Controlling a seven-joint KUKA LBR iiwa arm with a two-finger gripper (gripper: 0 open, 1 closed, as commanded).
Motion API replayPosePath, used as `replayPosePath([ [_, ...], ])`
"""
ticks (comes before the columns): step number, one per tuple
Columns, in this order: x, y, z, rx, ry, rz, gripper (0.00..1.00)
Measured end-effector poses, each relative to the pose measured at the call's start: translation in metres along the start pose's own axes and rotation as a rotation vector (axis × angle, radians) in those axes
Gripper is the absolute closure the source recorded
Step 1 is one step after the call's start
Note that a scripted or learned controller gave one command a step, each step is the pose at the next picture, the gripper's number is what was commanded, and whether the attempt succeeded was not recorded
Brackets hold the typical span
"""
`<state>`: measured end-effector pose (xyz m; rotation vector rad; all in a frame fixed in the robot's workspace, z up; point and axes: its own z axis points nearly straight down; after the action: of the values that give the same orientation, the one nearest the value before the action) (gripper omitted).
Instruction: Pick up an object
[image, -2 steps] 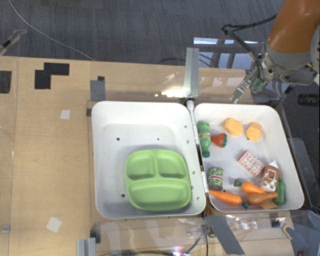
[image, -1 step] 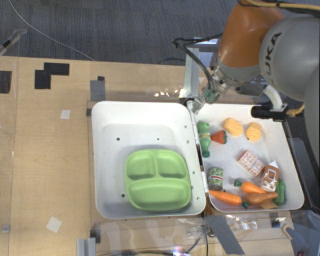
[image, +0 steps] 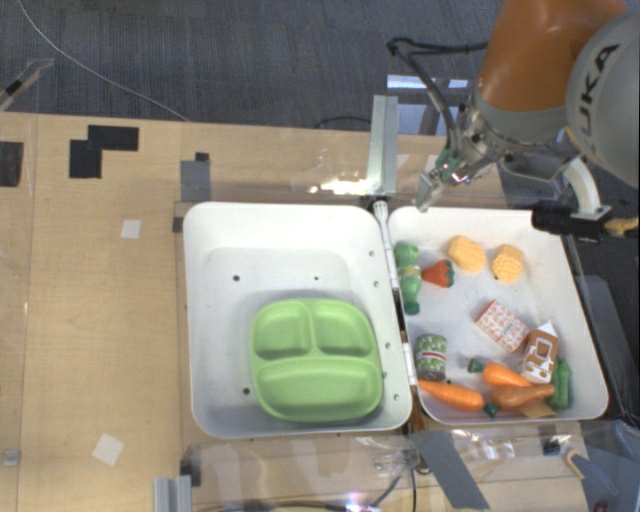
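White dividing rims (image: 384, 262) anchor it: left of them sits the green tray (image: 316, 358), right of them the toy foods, carrot (image: 450, 396) nearest; the gripper (image: 437, 183), grip state unreadable, hovers above their far end and should descend squarely over one isolated piece.

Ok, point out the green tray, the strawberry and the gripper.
green tray (image: 316, 360): camera view, on the ridge between its compartments.
strawberry (image: 437, 273): camera view, on its red body.
gripper (image: 432, 190): camera view, at its fingertips.
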<state>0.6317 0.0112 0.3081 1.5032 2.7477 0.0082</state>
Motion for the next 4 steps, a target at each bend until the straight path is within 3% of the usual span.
replayPosePath([
  [1,-0.033,0.024,-0.015,0.002,0.0,0.182,1.0],
  [2,-0.033,0.026,-0.028,-0.005,-0.005,0.173,1.0],
  [3,-0.013,0.038,-0.107,-0.002,0.0,0.316,1.0],
  [4,-0.004,0.01,-0.043,0.008,0.003,0.468,1.0],
])
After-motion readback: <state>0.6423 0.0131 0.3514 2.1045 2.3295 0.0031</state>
